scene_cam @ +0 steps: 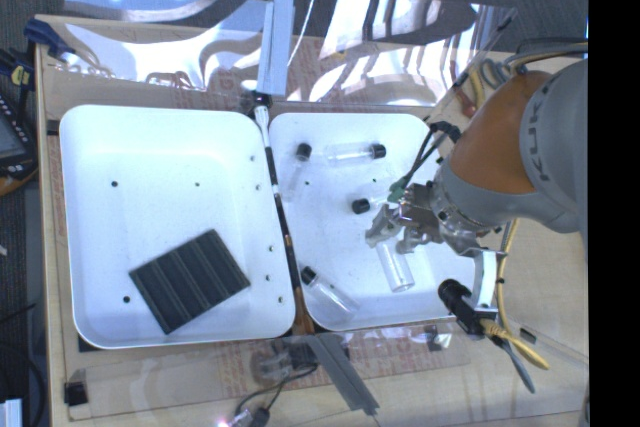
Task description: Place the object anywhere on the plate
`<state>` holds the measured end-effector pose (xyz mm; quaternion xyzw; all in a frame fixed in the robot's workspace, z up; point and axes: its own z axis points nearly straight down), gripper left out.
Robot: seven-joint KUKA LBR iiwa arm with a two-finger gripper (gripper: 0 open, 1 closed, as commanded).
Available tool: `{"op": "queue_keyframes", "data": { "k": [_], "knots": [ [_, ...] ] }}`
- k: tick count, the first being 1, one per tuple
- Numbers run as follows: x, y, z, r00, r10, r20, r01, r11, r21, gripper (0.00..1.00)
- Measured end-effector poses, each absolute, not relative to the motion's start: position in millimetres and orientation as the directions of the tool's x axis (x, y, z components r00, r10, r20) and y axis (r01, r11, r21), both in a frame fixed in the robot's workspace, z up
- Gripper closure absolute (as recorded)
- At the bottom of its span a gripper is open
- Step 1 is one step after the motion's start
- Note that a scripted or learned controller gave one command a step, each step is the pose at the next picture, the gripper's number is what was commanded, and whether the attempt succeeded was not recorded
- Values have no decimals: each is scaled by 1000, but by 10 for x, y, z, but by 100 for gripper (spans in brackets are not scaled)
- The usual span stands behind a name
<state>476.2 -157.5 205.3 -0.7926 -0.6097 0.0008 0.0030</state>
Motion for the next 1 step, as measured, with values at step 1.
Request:
{"op": "queue_keyframes", "data": {
  "k": [1],
  "knots": [
    [5234,-850,1900,275,962,0,961,-275,-6,100]
  ]
}}
